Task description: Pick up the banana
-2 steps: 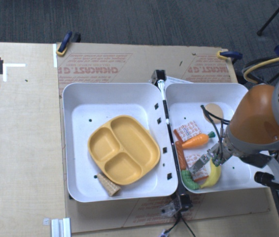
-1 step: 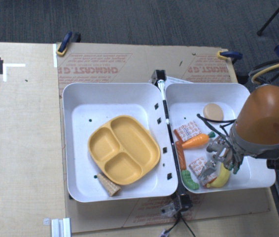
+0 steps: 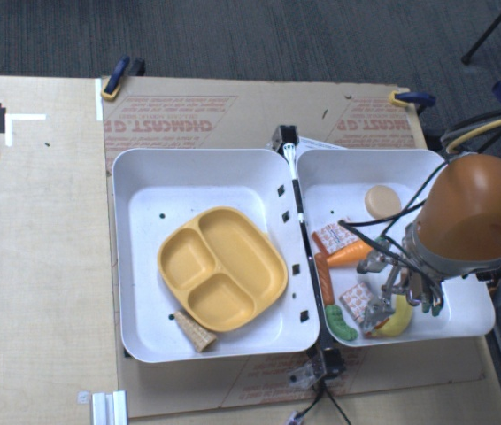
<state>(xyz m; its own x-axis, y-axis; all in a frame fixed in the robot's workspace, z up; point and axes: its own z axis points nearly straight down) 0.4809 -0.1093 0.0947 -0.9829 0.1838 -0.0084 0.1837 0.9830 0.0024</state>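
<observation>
Step in hand: I judge this the reach and close on the banana (image 3: 398, 319); a lift is not yet made.
Banana: it lies in the right bin (image 3: 472, 321), at the near edge, toward the middle of that wall, partly under my tool.
Gripper: the gripper (image 3: 395, 301) sits low over the banana's top; I cannot tell how its fingers stand, nor whether the fruit is between them, as the wrist and cables cover it.
Neighbours: a green piece (image 3: 342, 325) lies just beside the banana toward the divider; a red-and-white packet (image 3: 358, 299) touches or nearly touches it; a carrot (image 3: 350, 255) and a second packet (image 3: 331, 236) lie farther in; a round tan piece (image 3: 382, 201) sits well apart near the far wall.
Next move: I would want the banana alone taken, then a straight rise, since the packet and green piece could be caught along with it.
Edges: the near wall is tight against the banana, so little room there.
Open room: the right bin's far half is mostly bare; the left bin (image 3: 135, 237) carries a yellow divided plate (image 3: 222, 267) and a brown block (image 3: 195, 331) at its near edge.
</observation>
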